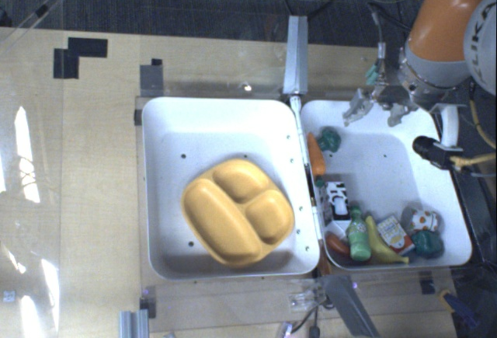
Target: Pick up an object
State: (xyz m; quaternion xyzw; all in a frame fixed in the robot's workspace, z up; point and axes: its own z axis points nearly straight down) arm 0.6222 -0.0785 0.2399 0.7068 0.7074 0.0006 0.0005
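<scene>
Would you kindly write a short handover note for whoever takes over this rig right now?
Hand: raised over the back rim of the right bin, open, nothing between its fingers.
Right bin: a carrot and a dark teal piece near the divider; a black-and-white item lower down; a green bottle, banana, small carton and other small items along the front edge.
Left bin: a large yellow tray-like object.
Done: nothing picked yet.
Left: descend, grasp one object, lift.
</scene>
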